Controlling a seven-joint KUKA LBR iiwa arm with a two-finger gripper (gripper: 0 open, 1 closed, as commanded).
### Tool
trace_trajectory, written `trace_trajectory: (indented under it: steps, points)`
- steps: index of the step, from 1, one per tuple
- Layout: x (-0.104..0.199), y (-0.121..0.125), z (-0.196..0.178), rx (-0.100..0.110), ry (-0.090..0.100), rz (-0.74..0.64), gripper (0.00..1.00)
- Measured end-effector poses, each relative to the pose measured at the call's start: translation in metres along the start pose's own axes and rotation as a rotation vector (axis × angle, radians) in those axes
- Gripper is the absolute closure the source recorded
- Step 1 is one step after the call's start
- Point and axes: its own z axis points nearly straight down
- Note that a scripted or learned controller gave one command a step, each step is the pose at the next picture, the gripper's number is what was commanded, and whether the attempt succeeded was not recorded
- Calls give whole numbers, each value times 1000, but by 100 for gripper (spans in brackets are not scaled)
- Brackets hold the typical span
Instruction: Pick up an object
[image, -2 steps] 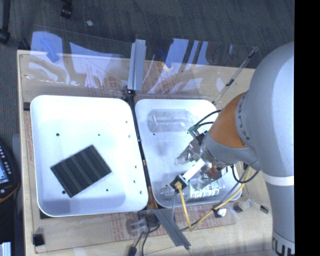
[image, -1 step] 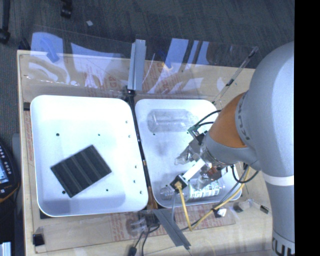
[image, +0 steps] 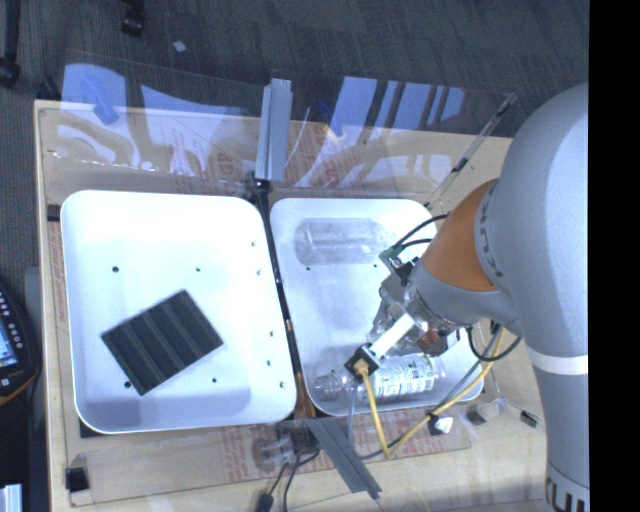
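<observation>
Clear bottle (image: 410, 376): lying at 6 o'clock in the right bin (image: 330, 305), just under the arm (image: 450, 275).
Jaws: you cannot tell if they are apart or together.
Tip: come down slowly over its middle; it may roll.

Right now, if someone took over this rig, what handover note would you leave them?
Gripper: over the right bin, just above the labelled clear bottle lying at its near end. No hold on it is visible.
Second clear bottle: lying at the far end of the same bin.
Dark ribbed panel: flat in the left bin.
Done: nothing visibly lifted.
Left: grasp and raise one object.
</observation>
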Motion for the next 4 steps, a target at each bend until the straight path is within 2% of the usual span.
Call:
trace_trajectory:
  steps: [1,2,3,4]
  points:
    - [35,-23,37,6,-8,-7,100]
    - [55,34,4,4,-4,-174,100]
    - [-29,50,-109,0,-3,-457,100]
    - [-29,50,-109,0,-3,-458,0]
